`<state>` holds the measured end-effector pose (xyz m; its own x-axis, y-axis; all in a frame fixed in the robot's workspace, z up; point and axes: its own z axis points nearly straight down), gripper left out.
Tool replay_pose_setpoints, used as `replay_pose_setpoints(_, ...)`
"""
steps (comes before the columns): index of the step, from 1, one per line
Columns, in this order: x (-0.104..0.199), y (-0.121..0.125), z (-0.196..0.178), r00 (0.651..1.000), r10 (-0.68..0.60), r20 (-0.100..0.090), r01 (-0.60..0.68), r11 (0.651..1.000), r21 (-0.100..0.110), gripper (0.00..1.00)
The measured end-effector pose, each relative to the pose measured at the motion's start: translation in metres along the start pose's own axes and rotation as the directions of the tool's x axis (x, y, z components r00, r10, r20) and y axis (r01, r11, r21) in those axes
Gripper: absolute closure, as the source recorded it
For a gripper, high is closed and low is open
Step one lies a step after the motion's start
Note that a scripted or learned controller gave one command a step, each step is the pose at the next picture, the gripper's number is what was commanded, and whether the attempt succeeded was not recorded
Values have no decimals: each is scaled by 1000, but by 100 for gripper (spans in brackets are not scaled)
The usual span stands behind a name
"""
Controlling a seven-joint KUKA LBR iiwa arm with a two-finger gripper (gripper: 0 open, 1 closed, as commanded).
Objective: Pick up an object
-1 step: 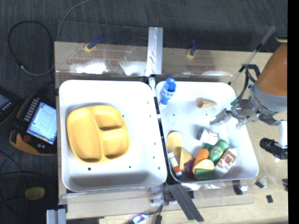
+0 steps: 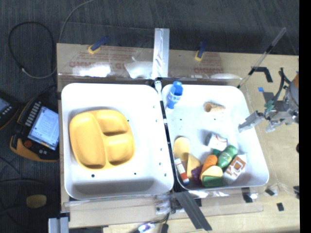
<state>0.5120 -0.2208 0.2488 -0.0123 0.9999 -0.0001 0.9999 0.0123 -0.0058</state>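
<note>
The right bin point(image 2: 243, 101) holds several small toys. A blue-capped bottle point(image 2: 173, 95) leans at its far left corner, and a tan cone-like piece point(image 2: 214, 107) lies near the back. A white and red ball point(image 2: 217, 141) sits mid-bin. Piled at the front are a green piece point(image 2: 227, 156), an orange carrot point(image 2: 210, 161), a small carton point(image 2: 236, 166) and a yellow banana-like piece point(image 2: 182, 148). My gripper point(image 2: 272, 116) hovers at the right edge, outside the bin's right rim and above the bench, with nothing seen in it.
The left bin point(image 2: 73, 93) holds a yellow divided tray point(image 2: 101, 137). A metal post point(image 2: 161, 52) stands behind the divide between the bins. A thin rod point(image 2: 265, 57) slants at the back right. A handheld pendant point(image 2: 36, 130) lies on the floor at the left.
</note>
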Motion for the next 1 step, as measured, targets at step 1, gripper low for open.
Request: replay_pose_setpoints(1,30,-20,132,1000,0,-4,0,1000,1,0)
